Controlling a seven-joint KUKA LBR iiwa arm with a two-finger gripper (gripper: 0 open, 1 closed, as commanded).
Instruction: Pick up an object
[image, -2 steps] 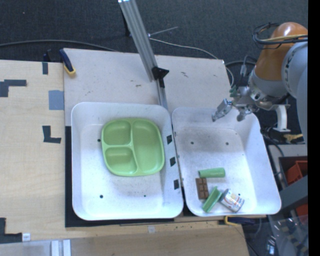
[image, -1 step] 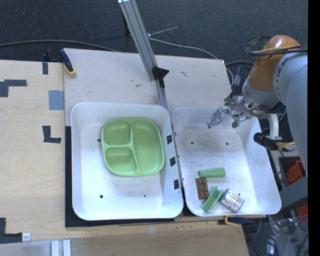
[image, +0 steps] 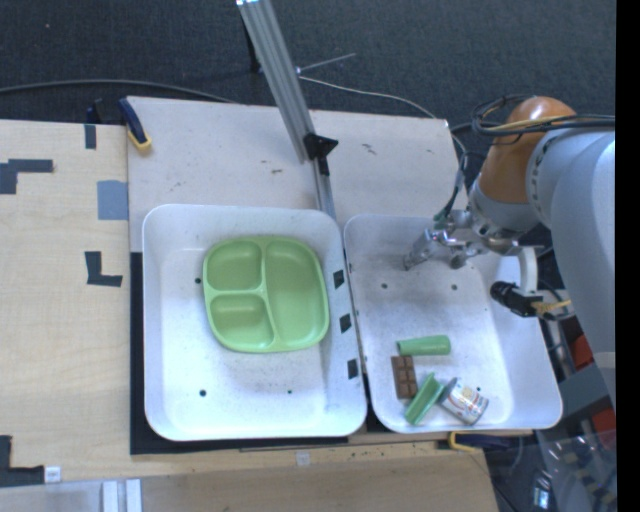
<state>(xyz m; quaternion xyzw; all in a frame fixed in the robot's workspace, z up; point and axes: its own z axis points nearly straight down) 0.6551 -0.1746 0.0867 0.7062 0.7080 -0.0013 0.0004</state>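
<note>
though pincer (image: 425, 255) spread unclear, green cylinder (image: 424, 346) lengthwise left-right in right bin (image: 520, 400)

From my remote seat I see a pale wood surface (image: 60, 330) spreading far out to the left of the jaws, marked with strips of dark tape (image: 100, 268) and a grey patch (image: 113, 200). A lighter board (image: 220, 160) lies beyond and left of the jaws. On its far left corner rests a blue-and-yellow clamp (image: 135, 125). A slanted aluminium rail (image: 283, 75) rises just left of the jaws, toward the top. Behind everything, dark carpeted floor (image: 420, 45) runs along the top, crossed by thin cables (image: 390, 98). Light is even and soft.
</note>
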